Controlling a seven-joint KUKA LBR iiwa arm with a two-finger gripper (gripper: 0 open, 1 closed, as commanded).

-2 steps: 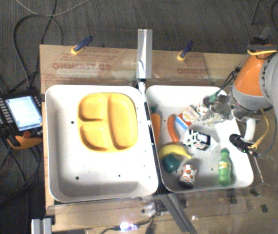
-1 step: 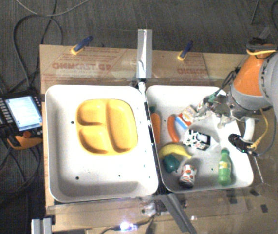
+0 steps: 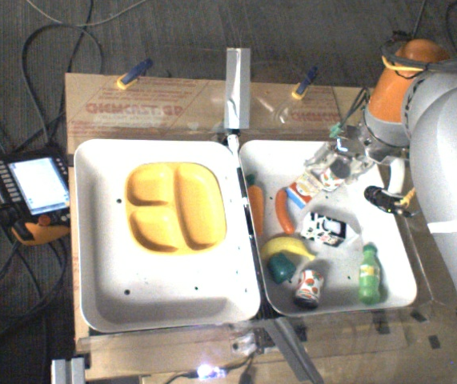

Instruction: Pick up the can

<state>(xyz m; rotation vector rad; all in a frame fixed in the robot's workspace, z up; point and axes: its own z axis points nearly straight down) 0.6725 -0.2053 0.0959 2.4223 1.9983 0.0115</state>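
Jaws (image 3: pixel 342 160) hang over the upper part of the right bin (image 3: pixel 408 290); I cannot tell how they stand. Lower down in that bin, the can (image 3: pixel 310 287) stands beside a green bottle (image 3: pixel 368 274).

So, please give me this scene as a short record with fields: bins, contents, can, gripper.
left bin: holds a yellow divided tray
right bin: holds a carrot, a green bottle, a yellow and teal toy, other small items
can: small, red and white, near the right bin's front edge
gripper: above the right bin's back part, apart from the can
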